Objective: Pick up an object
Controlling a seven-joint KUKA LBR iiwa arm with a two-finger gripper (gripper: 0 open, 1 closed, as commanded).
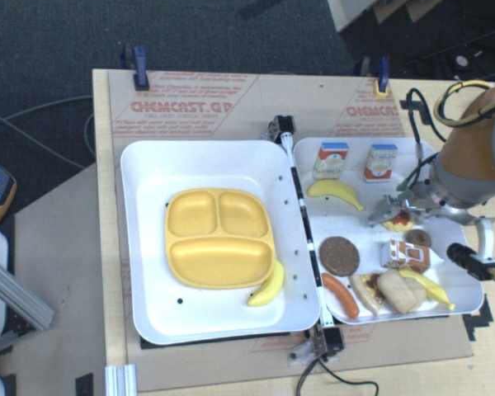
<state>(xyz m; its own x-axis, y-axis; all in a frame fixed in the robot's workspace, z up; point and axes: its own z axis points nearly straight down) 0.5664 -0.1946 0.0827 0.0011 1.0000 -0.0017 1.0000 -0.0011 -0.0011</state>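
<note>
My gripper (395, 212) hangs low over the right bin (361, 228), near its right side, under the grey wrist and orange band (470, 143). It sits right over a small red and yellow item (401, 219), which it partly hides. Close by lie a yellow banana (334, 190), a round brown patty (340, 255) and a small printed carton (406, 254). Nothing is visibly lifted off the bin floor.
Two milk cartons (331, 159) (381, 162) stand at the right bin's back. A hot dog (340, 294), a bread roll (398, 291) and a second banana (430, 286) crowd its front. The left bin (148, 188) holds a yellow divided plate (219, 238) and a banana (268, 287).
</note>
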